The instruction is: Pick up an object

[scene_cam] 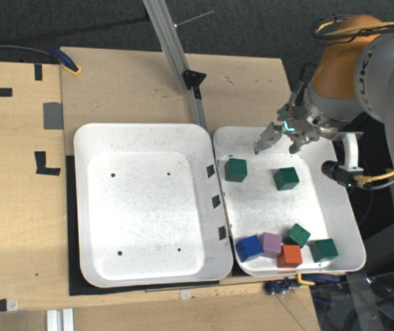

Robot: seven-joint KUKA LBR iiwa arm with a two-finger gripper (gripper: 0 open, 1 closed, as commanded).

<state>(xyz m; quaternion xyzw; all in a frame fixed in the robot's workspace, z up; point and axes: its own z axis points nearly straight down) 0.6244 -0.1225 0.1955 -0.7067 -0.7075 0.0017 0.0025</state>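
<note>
The fingers [283, 141] stand apart, splayed downward with nothing between them, hanging over the 12 o'clock end of the right bin [335, 205], likely poised to descend. Nearest them sit two green cubes, one [235, 169] toward 7 o'clock of the fingers and another [286, 178] at about 6 o'clock; both stand alone with bare floor around them (the easier picks, I judge). At the bin's 6 o'clock end a blue cube [250, 247], purple cube [272, 243], orange cube [290, 255] and two more green ones [297, 235] [323, 249] crowd together near the rim, leaving little room for fingers. The left bin [86, 143] rests beside it on the surface [114, 81].
</note>
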